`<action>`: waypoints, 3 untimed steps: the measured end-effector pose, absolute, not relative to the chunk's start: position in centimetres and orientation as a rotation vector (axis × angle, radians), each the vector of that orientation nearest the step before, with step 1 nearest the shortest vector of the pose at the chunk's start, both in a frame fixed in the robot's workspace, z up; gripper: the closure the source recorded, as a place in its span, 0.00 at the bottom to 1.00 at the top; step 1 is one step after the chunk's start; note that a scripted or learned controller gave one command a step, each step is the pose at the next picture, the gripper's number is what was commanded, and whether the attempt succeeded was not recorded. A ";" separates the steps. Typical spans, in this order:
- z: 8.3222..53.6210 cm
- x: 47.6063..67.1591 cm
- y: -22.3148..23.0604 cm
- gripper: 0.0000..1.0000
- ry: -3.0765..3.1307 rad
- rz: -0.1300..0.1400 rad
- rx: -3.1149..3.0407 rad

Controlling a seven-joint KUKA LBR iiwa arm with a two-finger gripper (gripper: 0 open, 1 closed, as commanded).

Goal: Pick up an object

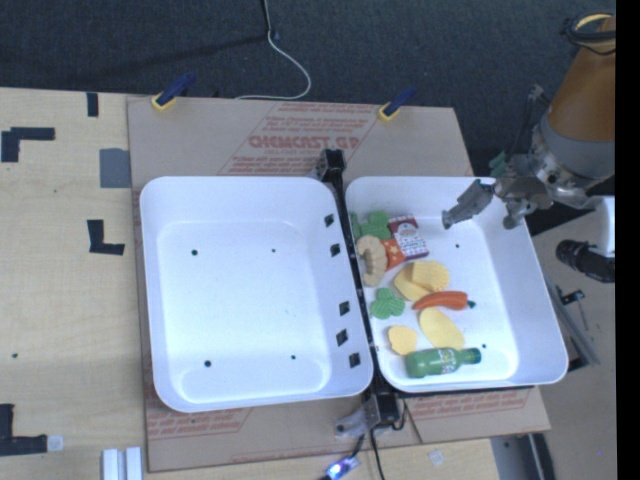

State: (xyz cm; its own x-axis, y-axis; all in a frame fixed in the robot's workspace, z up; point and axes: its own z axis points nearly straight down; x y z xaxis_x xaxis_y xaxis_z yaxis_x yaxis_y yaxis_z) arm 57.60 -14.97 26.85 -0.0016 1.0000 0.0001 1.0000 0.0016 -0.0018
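so there's no single target here, just a pile of small toy food in the right bin, bunched against its left wall in the middle-right of the frame. closest to the bottom is a green bottle lying on its side. above it are a few yellow pieces, and an orange carrot-looking thing lies across them. further up there's a little red and white carton, some green leafy bits and a tan piece right by the divider. they're mostly touching or overlapping, so it's a cluttered pick.

the gripper hangs over the upper right corner of that bin, near the rim and well apart from the pile. its two fingers are spread apart with nothing between them, and they don't look to be touching anything.

my read: this is the approach step and nothing's been grabbed yet. next it needs to swing left and down over the pile, then drop onto one item. the bottle looks like the easiest bet since it sits a bit apart at the bottom edge.

the left bin sits beside it, both on a cardboard sheet on the bench.
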 end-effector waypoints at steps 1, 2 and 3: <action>9.8 56.7 -12.4 0.00 -2.226 -0.004 -2.223; 10.8 56.8 -12.5 1.00 -2.228 -0.003 -2.226; 15.3 52.2 -12.1 1.00 -2.218 0.002 -2.221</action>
